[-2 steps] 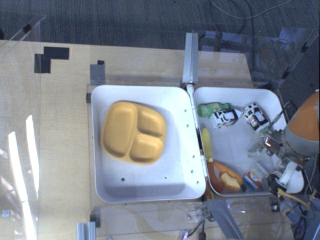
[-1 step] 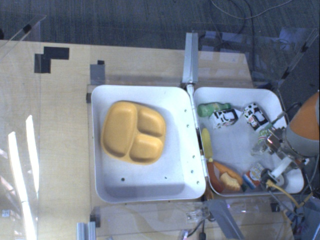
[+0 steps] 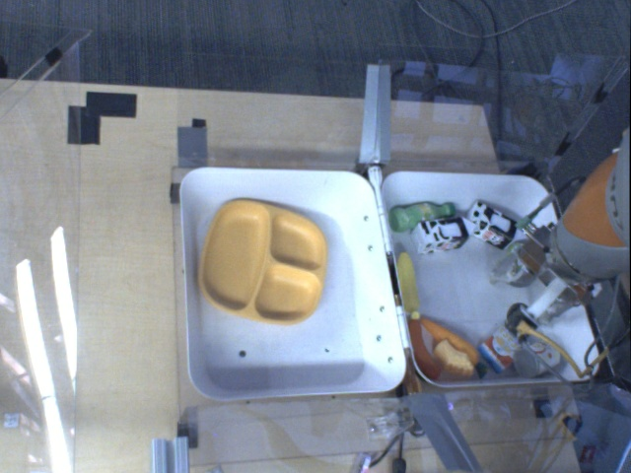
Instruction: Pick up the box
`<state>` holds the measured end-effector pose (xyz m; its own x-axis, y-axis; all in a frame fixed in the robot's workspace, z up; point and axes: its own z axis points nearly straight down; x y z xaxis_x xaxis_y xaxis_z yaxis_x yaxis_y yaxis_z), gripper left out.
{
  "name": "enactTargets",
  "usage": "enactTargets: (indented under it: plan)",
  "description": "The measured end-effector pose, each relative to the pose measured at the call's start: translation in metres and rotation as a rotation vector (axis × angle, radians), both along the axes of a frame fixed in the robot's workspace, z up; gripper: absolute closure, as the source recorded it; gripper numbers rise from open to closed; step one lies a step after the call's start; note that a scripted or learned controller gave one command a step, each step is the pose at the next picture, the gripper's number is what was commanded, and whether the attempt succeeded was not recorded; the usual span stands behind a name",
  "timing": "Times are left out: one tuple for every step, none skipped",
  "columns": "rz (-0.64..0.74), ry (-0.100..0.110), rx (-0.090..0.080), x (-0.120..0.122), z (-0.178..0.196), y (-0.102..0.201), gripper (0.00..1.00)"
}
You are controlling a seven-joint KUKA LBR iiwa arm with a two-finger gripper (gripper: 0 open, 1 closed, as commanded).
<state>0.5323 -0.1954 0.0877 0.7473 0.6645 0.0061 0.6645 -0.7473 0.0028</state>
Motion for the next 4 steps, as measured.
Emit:
enactTargets:
  plan:
    - [-0.017, 0.000, -0.001, 0.060, -0.001, 0.000, 0.00]
    - [0.079, 0.001, -0.005, 0.030, 0.104, -0.004, 0.00]
    - [0.021, -0.003, -0.002, -0.028, 0.001, 0.021, 0.00]
    - [0.022, 0.003, -0.003, 0.043, 0.026, 0.014, 0.00]
